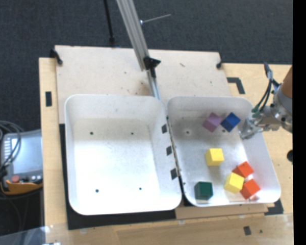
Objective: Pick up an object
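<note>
Nothing grabbed yet, your gripper [250,127] was parked at the right bin's [268,157] rim.

Can't tell its state from here. The blue cube [230,121] sat just left of it, touching nothing but close to the purple cube [212,122]. You had open floor below them; the rim crowded that side.
</note>
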